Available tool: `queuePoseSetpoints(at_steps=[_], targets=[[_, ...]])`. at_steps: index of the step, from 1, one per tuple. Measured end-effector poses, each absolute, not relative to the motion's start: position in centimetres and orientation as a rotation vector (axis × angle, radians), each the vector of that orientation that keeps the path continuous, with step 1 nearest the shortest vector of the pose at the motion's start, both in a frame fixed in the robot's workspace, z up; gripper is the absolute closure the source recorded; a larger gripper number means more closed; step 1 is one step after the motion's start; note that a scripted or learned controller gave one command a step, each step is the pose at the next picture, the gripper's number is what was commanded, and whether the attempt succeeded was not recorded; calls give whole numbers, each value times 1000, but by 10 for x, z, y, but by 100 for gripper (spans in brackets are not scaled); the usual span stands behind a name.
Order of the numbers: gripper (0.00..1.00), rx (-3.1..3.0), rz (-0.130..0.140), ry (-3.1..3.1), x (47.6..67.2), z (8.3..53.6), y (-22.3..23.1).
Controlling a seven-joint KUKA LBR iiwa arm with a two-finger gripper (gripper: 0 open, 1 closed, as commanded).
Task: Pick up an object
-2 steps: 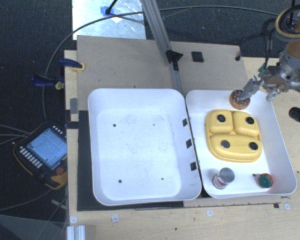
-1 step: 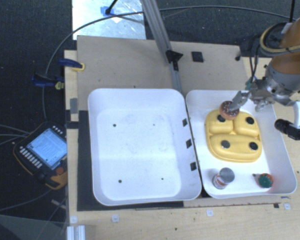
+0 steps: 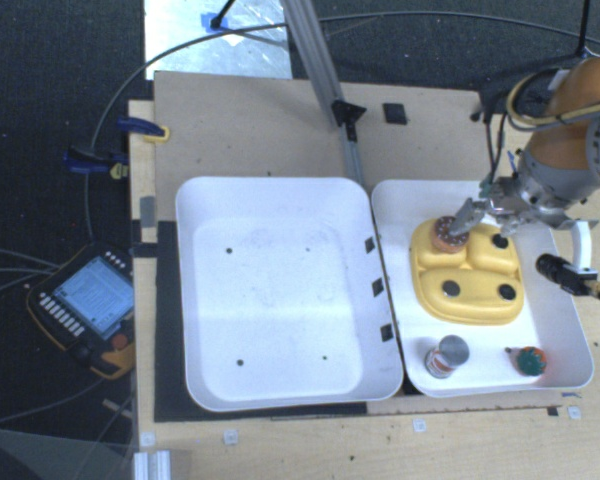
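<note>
Small can [image 3: 446, 356] near yellow block [image 3: 470, 276]; no writing legible.

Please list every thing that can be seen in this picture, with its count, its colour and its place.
bins: two, white, side by side on the bench.
yellow tray: one, yellow with dark spots, in the right bin.
round piece: one, brown, on the yellow tray's upper left.
can: one, silver, near front of the right bin.
green object: one, green with red, front right corner of the right bin.
pendant: one, black and orange, left of the bench.
clamps: two, blue and yellow, at the bench's left edge.
arm: one, grey and orange, at right.
end effector: one, over the yellow tray.
</note>
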State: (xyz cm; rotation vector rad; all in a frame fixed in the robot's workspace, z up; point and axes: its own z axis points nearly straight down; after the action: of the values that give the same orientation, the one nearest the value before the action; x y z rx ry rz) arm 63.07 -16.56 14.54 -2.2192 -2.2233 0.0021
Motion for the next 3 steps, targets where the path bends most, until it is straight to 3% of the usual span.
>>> queuePoseSetpoints(at_steps=[1,2,3], targets=[[0,-2223,-11,-2235,630,131,-166],[100,-2220,-14,-2234,630,140,-165],[100,-2224,-5,-2228,624,195,-173]])
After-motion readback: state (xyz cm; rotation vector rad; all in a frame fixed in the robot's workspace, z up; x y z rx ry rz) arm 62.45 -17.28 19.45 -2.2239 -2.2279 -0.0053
